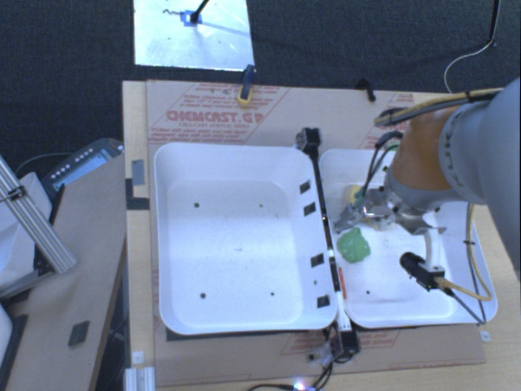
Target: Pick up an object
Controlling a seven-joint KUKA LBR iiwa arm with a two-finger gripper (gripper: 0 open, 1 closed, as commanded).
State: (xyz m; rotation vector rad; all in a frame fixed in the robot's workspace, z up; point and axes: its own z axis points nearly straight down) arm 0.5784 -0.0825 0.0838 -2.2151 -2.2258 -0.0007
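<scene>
A green lumpy object (353,245) lies in the right bin (383,304), close to its left wall. A small yellow object (356,194) peeks out just behind it, partly covered by the arm. My gripper (352,217) hangs low over the right bin, directly above the far edge of the green object, with its metal fingers pointing toward the left wall. The orange-banded wrist (419,157) rises behind it.
The left bin (236,235) sits beside the right one, split off by a black clipped divider (319,218). A black cable fitting with a yellow wire (423,274) hangs over the right bin's front right.
</scene>
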